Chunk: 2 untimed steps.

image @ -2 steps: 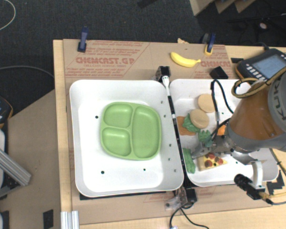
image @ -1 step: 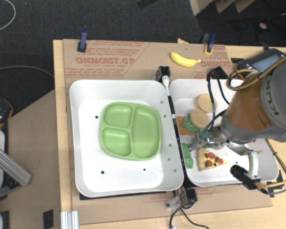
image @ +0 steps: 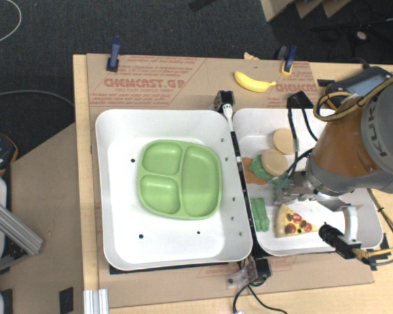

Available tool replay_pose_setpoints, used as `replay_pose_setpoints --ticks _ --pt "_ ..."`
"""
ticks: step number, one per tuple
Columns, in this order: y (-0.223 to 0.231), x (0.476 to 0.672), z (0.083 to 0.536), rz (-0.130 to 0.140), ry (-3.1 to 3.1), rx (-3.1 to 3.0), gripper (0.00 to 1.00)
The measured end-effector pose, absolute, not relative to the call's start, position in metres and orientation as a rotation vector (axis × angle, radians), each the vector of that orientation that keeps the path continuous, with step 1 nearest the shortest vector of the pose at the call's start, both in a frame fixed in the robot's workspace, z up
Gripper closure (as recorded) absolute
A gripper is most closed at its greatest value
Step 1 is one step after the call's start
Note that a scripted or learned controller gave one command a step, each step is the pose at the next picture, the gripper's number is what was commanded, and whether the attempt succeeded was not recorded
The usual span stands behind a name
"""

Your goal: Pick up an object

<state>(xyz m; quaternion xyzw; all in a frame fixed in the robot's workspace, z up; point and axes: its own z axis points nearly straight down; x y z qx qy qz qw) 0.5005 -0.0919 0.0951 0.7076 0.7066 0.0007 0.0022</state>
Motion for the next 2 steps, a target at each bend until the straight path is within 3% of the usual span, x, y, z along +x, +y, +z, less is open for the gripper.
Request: replay_pose_setpoints --ticks 1,2 --pt "0.015 0.519 0.19 0.012 2.229 2.206 1.0" --pt "-0.099 0.477 0.185 -0.008 2.208 2.236 1.0"
